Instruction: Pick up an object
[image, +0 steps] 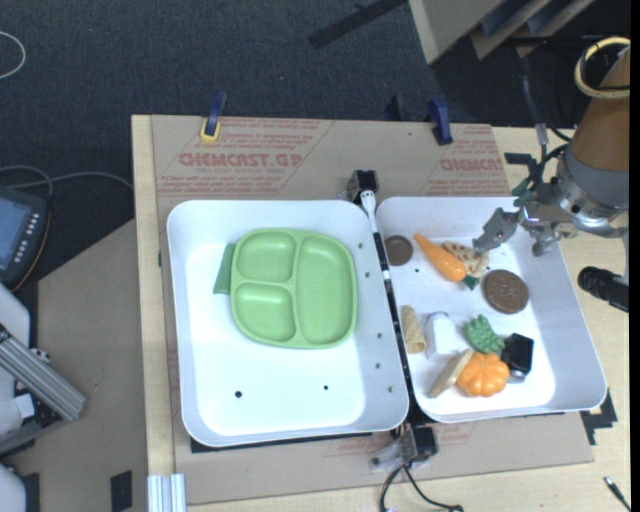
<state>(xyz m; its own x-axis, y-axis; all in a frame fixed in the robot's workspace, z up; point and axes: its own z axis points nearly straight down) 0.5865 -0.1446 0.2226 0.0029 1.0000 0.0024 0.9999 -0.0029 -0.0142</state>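
We see the gripper (518, 229) at the frame's right, fingers spread and holding nothing, hovering above the right bin (570, 340) just beside the carrot (441, 257).

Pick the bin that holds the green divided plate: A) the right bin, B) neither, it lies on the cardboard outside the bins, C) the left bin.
C: the green divided plate lies flat inside the left bin, while the right bin holds the carrot and other small items.
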